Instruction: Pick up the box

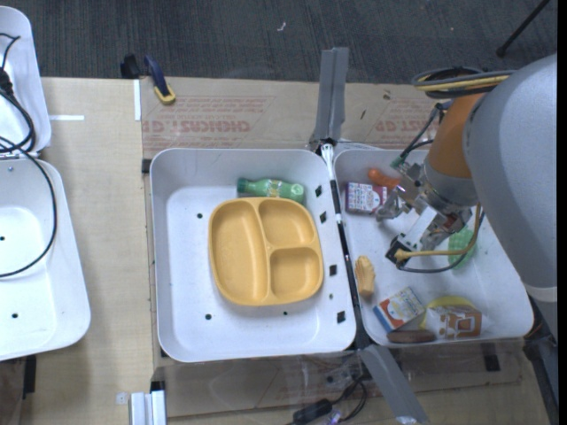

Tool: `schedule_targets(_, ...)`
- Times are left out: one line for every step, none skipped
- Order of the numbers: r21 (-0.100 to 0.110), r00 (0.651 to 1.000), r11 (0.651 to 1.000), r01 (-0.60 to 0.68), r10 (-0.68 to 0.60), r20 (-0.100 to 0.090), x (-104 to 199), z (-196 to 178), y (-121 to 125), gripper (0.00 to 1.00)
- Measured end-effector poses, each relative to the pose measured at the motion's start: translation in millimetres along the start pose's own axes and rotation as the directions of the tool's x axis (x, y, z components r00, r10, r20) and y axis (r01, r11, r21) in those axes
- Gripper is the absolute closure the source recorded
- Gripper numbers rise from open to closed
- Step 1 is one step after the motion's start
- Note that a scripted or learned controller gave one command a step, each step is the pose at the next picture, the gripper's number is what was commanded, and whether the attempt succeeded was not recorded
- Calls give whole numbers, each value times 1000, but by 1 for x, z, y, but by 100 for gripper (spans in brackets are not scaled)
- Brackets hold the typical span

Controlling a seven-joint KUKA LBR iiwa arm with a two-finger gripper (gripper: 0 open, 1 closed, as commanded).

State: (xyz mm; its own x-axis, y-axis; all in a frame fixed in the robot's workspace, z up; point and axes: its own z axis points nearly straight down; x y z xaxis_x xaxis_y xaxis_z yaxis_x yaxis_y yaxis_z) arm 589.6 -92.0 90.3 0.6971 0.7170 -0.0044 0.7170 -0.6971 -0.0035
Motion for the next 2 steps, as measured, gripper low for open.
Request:
schedule_targets(-3, 999, 999, -37, 37, -1, 44, -177, 32, 0)
schedule_targets(0, 997, 997, 76, -76, -1, -12, -21, 18, 0)
